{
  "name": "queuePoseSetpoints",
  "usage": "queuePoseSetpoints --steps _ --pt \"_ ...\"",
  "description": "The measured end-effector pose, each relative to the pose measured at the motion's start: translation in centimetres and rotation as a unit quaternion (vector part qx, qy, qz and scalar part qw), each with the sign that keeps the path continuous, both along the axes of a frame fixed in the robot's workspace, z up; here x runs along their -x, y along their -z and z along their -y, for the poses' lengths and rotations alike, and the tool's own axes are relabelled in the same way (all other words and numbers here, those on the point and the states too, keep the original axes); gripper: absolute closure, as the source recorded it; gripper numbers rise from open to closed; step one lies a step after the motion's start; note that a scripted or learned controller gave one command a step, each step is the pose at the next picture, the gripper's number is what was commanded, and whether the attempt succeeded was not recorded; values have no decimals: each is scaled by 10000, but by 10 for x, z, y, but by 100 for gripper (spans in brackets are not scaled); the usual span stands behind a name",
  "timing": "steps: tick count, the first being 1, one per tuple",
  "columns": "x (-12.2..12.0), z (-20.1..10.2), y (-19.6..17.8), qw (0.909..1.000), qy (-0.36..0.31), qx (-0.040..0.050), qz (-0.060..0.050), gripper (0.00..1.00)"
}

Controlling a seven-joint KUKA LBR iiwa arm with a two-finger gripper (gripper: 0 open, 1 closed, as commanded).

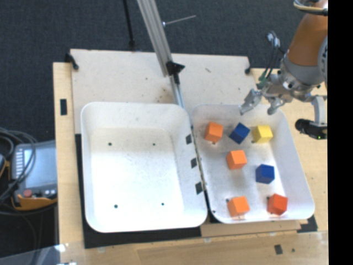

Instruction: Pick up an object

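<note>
- pale bench [63,148] on dark carpet bears two white bins.
- claw [260,105] hangs with fingers spread, gripping nothing, above the right bin's [298,164] far edge.
- blue cube [239,132] and yellow cube [262,133] lie just below it.

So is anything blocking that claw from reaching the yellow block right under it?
Nothing visible does. The tool hangs open above the far rim of the right bin, and the yellow block sits just below it with its top bare. A blue block lies close beside it, which might crowd one finger.
</note>
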State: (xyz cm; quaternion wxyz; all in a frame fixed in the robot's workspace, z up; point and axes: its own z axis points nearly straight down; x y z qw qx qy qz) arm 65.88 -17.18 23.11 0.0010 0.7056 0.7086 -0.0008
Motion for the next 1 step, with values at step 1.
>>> queuePoseSetpoints --steps 1 --pt "0 1 0 10000 -8 6 -4 0"
